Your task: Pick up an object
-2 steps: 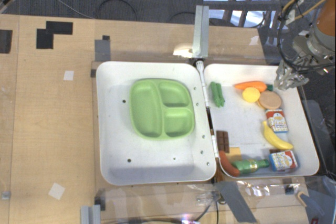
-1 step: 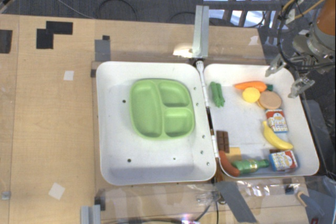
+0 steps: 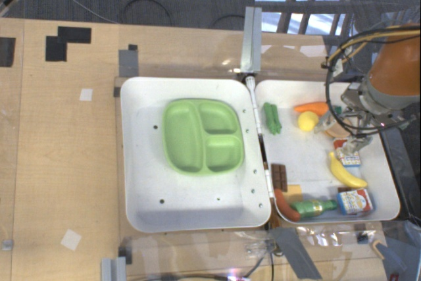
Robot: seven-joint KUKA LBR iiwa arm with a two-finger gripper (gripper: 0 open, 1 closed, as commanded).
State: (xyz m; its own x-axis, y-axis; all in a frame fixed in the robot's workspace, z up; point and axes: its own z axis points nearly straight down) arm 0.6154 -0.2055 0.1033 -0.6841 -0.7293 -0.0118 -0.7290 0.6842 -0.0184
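so two white bins sit side by side on the wooden bench [image 3: 59, 161]. the left bin [image 3: 141, 207] has a green plate [image 3: 200, 135] in it. the plate has three parts, one long part on its left and two small parts on its right. it lies near the middle of the bin.

the right bin [image 3: 388, 201] is full of toy food. near the top left lies a green veggie [image 3: 271, 118], close to the wall between the bins. next to it, more to the right, is a yellow lemon [image 3: 306, 121], and an orange carrot [image 3: 310, 108] lies just above the lemon and touches it. a yellow banana [image 3: 345, 172] lies near the right side. below the banana is a small box with red and blue on it [image 3: 354, 201]. along the bottom lies a green bottle [image 3: 314, 208], and a red thing [image 3: 283, 203] sits by its left end. a brown chocolate bar [image 3: 279, 176] lies just above that, by the middle wall.

the arm comes in from the right, with its orange band [image 3: 396, 69] up high. the gripper [image 3: 349, 145] points down over the right side of the right bin, just above the banana. a small white thing with red and blue on it [image 3: 348, 157] sits right at its tip, touching the top of the banana. i cannot tell if the pincer is open or closed, or if it has hold of that small thing.
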